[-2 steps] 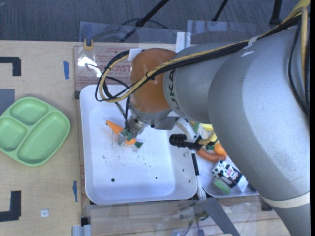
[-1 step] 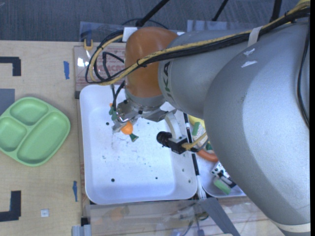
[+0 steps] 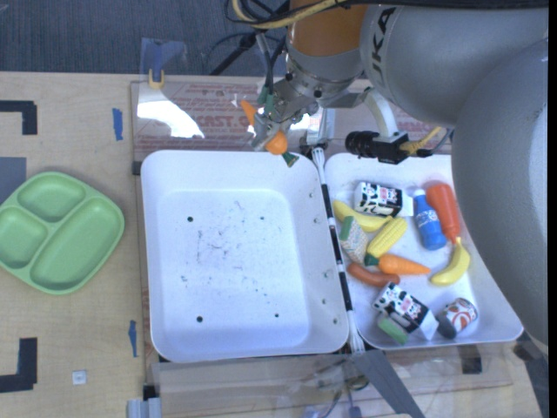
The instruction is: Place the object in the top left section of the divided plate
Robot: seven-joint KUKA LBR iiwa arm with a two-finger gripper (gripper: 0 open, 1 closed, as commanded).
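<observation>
Where the hand hovers, an orange object shows; bench lettering unreadable.

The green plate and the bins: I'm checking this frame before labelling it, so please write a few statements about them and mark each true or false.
1. The green plate lies left of both bins. True.
2. An orange item sits at the end effector, above the left bin's far edge. True.
3. The plate's sections hold toy food. False: its sections hold nothing.
4. The toys are piled in the left bin. False: they lie in the right bin, including a banana and a carrot.
5. The plate rests inside a bin. False: it sits on the bench.
</observation>
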